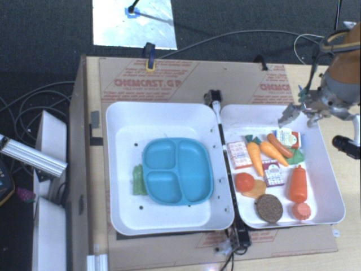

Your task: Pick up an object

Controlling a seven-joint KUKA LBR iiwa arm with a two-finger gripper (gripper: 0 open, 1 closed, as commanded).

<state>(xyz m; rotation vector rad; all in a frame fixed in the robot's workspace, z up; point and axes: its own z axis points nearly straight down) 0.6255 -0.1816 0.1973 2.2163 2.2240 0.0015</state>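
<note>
— Where is the arm sitting right now?

— The grey arm with the orange band (345, 61) is reaching in from the right, and its gripper (297, 115) is hanging over the far right part of the shallow white right-hand bin (333, 176). Its two fingers are standing apart, with nothing lying between them.

— And what is waiting there to be picked?

— Toy food, all crowding the right-hand bin. Two orange plastic carrots (269, 150) are lying side by side at a slant near the middle, and a small white carton with a red and green label (289, 138) is resting just beyond them, closest to the gripper. A white and red box (238, 154) is lying near the bin's left wall, with a second small red and white box (274, 173) just right of the carrots. A round red tomato (244, 181) is touching an orange slice (256, 189), a dark brown round cookie (269, 208) is sitting near the front, and a red-orange bottle-shaped piece (298, 184) is lying beside a small pink disc (302, 210).

— And the other bin?

— The white left-hand bin (127, 129) is holding a blue divided plastic plate (177, 170) with a green pea pod (138, 180) lying against its left edge. Both bins are resting on the cardboard-covered worktop (169, 78).
</note>
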